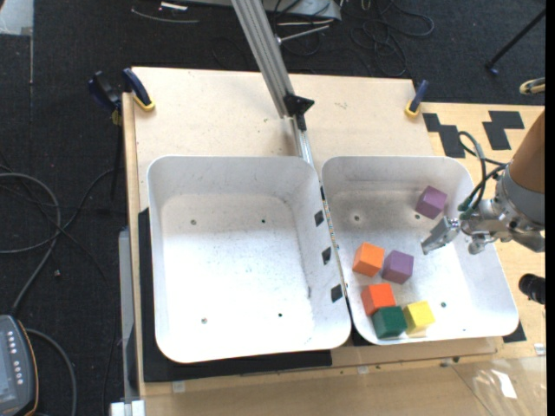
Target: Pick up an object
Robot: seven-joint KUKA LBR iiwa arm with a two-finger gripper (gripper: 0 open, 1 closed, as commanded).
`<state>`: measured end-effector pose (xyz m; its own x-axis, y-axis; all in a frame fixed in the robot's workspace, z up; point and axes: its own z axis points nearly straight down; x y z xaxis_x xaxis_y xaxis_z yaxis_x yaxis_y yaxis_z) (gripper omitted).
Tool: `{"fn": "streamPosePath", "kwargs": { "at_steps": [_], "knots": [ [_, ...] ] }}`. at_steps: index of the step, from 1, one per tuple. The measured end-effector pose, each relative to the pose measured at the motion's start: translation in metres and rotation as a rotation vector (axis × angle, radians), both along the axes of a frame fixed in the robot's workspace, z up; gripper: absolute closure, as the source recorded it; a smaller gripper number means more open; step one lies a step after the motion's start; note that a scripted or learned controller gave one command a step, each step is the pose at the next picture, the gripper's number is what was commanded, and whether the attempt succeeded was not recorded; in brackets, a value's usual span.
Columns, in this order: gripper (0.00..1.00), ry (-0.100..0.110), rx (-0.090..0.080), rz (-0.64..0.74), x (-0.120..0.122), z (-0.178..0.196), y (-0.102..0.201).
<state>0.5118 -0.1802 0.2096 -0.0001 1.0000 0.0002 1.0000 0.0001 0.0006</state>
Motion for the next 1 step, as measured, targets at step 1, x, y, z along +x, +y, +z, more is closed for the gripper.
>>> {"fn": "streamPosePath", "kwargs": {
  "at_steps": [1],
  "knots": [
    [0.0, 0.004, 0.002, 0.006, 0.0557, -0.095, 0.0473]
  ]
}}
